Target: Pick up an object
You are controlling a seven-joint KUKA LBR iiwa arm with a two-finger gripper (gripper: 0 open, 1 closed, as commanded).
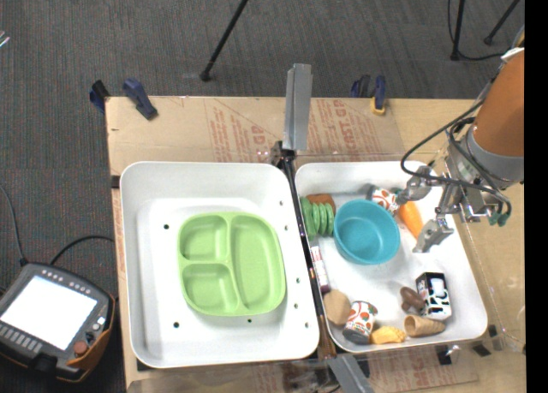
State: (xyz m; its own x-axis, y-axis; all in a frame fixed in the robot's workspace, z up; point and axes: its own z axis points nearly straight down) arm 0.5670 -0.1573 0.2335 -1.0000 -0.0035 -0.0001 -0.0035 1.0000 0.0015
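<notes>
My gripper hangs over the right side of the right bin, its jaws open and spread wide apart. An orange carrot-shaped piece lies in the gap between the two fingers; I cannot tell whether either finger touches it. Just left of it stands a blue bowl. A small printed can lies at the bowl's far edge, close to the upper finger.
A green ridged item rests left of the bowl. Along the near wall lie a black-and-white carton, a brown lump, a cone, a red-printed cup and a tan piece. The left bin holds a green divided plate.
</notes>
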